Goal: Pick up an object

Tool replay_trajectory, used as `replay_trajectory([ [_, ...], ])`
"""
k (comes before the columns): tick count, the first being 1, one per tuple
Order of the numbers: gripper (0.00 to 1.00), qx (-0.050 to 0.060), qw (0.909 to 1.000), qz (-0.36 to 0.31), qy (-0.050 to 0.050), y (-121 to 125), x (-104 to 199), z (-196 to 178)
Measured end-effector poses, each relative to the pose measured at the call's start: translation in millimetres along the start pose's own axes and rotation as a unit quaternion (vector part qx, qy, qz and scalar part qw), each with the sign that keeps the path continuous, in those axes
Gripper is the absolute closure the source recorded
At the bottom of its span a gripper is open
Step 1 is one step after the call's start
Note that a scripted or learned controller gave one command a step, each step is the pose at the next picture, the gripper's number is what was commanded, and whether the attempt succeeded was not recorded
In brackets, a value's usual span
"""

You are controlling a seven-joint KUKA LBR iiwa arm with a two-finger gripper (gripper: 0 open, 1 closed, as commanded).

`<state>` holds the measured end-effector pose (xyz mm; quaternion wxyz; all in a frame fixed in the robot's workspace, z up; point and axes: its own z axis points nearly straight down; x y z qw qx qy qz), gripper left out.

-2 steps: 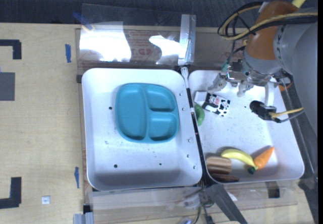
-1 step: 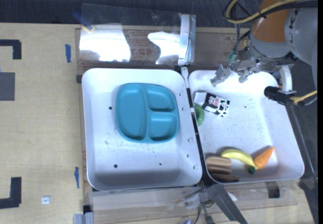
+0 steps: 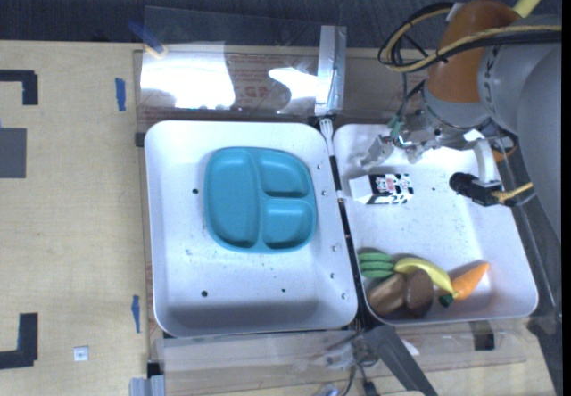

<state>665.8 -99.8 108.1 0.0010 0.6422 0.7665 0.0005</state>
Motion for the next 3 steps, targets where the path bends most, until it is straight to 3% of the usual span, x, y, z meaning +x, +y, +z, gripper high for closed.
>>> replay_trajectory([
  [1,0.00,0.000,1.0000,0.002,0.000,-10.3,4.3,22.8],
  [2,0.00,-0.003,1.0000,-0.008,-0.001,6.1,12.3,-79.8],
  [3,0.00,0.003,0.9983,-0.059,0.002,-1.1,-12.0,23.3],
])
